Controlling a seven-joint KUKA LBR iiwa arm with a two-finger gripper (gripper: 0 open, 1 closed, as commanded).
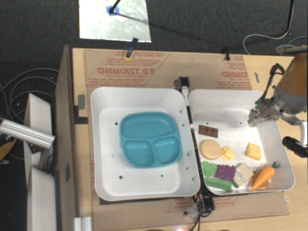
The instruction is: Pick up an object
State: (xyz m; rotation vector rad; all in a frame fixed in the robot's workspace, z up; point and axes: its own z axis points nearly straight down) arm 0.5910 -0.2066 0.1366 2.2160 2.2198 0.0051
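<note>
1. While the hand [256, 113] hangs over the right bin [226, 105]'s far right edge, whether it is apart or together cannot be told; it grips nothing visibly.
2. Cheese [253, 151], the nearest pick, lies just below it.
3. Carrot [264, 176], cookie [210, 148] and chocolate [208, 131] crowd nearby; the tray [149, 139] sits in the left bin.

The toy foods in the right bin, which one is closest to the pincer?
The yellow cheese wedge. It lies just below the pincer, by the bin's right side, while the chocolate bar, round cookie and carrot lie farther off.
</note>
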